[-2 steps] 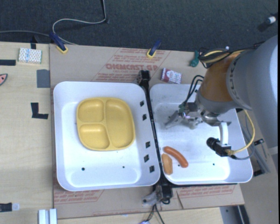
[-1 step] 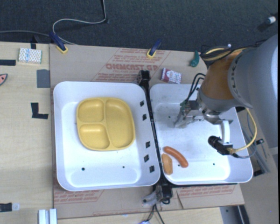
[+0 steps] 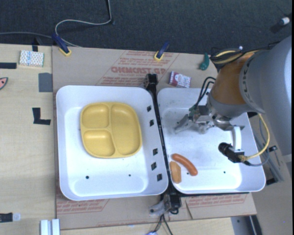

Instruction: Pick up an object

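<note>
cardboard-topped bench (image 3: 132, 67), dark carpet behind, claw (image 3: 182, 126) over right bin (image 3: 206, 185), grip state unclear

A divided plate (image 3: 110, 129) lies in the left bin (image 3: 68, 177). In the right bin (image 3: 250, 182), two sausages (image 3: 181, 167) lie near the front, the gripper (image 3: 182, 126) behind them.

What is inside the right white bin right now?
Inside the shallow right white bin lie two sausage-shaped orange toy pieces near its front-left corner. The claw hangs over the bin's middle, and the grey arm covers the back-right part.
</note>
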`<state>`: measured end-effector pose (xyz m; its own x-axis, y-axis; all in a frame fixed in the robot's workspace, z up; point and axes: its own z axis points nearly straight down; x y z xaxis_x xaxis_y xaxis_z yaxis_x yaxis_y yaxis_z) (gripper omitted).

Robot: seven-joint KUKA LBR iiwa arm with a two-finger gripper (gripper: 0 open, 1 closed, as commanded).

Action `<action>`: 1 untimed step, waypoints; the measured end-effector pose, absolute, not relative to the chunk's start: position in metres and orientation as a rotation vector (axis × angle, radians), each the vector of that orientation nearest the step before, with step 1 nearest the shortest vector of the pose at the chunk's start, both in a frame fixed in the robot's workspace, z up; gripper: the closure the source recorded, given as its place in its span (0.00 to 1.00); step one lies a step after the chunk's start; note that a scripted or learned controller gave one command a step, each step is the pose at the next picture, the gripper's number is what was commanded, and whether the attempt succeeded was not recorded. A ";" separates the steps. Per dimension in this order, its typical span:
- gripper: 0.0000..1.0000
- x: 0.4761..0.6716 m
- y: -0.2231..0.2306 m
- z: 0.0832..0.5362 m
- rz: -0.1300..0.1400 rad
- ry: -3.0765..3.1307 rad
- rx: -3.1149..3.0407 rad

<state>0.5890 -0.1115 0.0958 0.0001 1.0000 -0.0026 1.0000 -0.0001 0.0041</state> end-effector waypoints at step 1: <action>0.00 0.628 -0.098 0.086 0.002 2.223 2.219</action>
<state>0.6279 -0.0978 0.0857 -0.0016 1.0000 0.0002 1.0000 0.0016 0.0014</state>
